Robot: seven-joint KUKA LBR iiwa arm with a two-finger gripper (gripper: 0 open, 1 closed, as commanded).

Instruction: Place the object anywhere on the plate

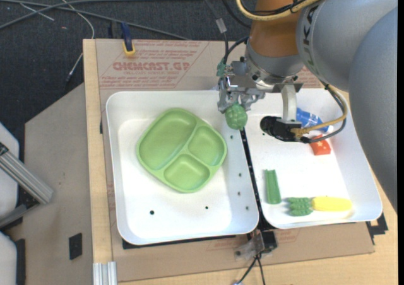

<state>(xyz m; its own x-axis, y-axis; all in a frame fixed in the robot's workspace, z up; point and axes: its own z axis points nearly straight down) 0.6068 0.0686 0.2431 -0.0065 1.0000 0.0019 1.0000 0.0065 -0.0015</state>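
Above the seam between the two bins, the gripper (235,102) hangs closed on a small green knobbly object (236,116).

Held just beside the green plate's (182,149) upper right rim, the object looks carried clear of the bin wall (242,151) for a drop. Across in the right bin lie a green stick (272,186), a yellow piece (331,203) and an orange block (321,147); nothing blocks the way.
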